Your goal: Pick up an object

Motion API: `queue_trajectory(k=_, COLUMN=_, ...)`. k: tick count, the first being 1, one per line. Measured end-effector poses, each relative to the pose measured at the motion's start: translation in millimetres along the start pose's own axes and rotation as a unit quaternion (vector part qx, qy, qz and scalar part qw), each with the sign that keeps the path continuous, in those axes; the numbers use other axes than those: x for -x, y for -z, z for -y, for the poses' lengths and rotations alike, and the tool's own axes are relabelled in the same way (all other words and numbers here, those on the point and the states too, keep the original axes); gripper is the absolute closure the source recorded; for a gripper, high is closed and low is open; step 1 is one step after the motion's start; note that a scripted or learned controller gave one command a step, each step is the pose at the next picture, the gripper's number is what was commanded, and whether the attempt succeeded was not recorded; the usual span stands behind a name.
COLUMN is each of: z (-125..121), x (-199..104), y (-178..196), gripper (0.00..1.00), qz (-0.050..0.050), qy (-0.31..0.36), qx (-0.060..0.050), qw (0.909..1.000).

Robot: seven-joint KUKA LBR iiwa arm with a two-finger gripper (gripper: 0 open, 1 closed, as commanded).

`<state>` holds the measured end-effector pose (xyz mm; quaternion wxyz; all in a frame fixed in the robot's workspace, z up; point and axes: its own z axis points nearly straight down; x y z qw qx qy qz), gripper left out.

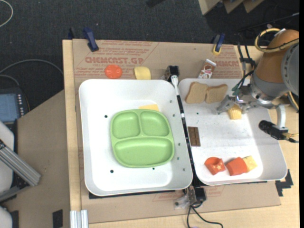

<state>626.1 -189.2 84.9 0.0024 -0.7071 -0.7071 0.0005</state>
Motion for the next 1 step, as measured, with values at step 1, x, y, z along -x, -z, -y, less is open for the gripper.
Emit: queue_trajectory(k=1, z=-2.3, x=1.5, y=11.0, gripper=1.00, qz=0.002, qy=0.001, qx=0.003, qw=1.0000)
